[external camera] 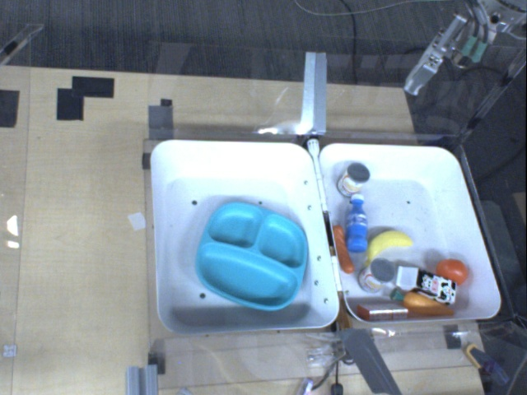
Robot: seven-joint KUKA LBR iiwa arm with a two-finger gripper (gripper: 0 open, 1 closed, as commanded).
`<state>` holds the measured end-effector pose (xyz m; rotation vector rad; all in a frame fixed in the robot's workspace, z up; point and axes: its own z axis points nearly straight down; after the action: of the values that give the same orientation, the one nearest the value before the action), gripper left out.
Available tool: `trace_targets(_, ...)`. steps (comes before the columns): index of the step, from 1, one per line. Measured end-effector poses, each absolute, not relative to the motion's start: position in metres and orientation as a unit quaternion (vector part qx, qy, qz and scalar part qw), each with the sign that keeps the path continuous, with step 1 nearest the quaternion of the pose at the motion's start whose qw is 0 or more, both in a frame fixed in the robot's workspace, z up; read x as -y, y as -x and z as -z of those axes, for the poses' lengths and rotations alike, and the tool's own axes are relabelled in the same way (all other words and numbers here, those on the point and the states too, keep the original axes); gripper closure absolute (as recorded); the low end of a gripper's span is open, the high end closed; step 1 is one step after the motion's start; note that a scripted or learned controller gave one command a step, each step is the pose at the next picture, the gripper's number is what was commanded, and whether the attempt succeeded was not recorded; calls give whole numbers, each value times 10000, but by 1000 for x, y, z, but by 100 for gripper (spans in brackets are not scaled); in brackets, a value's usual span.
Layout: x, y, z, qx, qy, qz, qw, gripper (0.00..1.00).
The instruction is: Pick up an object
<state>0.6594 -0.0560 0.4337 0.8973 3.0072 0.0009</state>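
High in the top right corner, my gripper (445, 58) hangs above the floor beyond the far edge of the right bin (428, 167). Its two fingers stand apart with nothing between them. The right bin holds a small round jar (356, 176), a blue bottle (356, 225), a yellow banana (388, 242), a thin orange piece (342, 250) against the left wall, a round tin (378, 275), a black-and-white carton (434, 285), an orange-red ball (452, 270), an orange carrot shape (426, 302) and a red pen (380, 311). A blue divided plate (252, 254) lies in the left bin (177, 188).
An upright metal post (314, 93) stands behind the seam between the bins. A thin cable (354, 11) loops over the dark floor behind the bench. The wooden benchtop (74, 245) stretches to the left.
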Motion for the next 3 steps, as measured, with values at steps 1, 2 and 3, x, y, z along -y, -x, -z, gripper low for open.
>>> trace_targets(1, 34, -661, -433, -9604, -2785, -2, 14, 100)
trace_targets(2, 64, -662, -434, -9754, -2202, -3, 22, 100)
trace_targets(3, 90, -654, -433, -9503, -3114, -3, 9, 100)
